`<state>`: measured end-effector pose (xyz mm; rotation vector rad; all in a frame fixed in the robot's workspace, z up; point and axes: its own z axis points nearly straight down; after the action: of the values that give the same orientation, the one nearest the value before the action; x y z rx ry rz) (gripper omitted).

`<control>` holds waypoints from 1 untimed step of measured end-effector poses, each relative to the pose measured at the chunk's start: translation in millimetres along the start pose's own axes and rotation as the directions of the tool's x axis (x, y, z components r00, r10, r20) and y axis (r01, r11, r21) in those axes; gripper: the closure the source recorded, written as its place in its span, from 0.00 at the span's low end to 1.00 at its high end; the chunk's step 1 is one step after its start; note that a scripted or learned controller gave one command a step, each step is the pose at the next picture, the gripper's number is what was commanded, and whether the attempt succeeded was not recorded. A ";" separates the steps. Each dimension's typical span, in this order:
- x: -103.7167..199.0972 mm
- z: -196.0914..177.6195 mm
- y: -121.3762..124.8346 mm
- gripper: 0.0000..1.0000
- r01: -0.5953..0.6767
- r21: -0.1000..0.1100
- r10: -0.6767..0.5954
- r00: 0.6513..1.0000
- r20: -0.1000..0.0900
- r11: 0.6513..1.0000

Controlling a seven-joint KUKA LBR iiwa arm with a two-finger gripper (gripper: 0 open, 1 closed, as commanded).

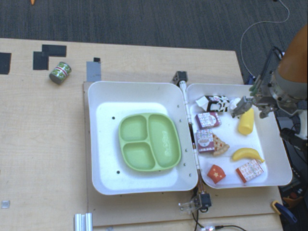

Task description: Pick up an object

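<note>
The right bin (281, 153) holds several small toys: a yellow cylinder (245, 123), a banana (247, 154), a black-and-white toy (217, 103), two pink cartons (208, 120) (204, 141), a pizza slice (221, 147), a red piece (216, 173) and a red-and-white carton (250, 171). My gripper (251, 109) hangs at the bin's upper right, over the top end of the yellow cylinder. It is open, with one dark finger (238, 109) left of the cylinder and the other on the right. Nothing is held.
The left bin (103, 129) carries a green three-part plate (149, 142). A green can (60, 73) lies on the bench at the far left, beside black patches. The arm with its orange band (294, 61) comes in from the right, above the right bin's far corner.
</note>
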<state>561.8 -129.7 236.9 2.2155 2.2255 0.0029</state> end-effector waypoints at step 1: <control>16.9 125.3 -73.8 0.00 -0.002 -0.003 0.002 1.000 0.000 1.000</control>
<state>488.2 -113.1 111.4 2.2156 2.2217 0.0062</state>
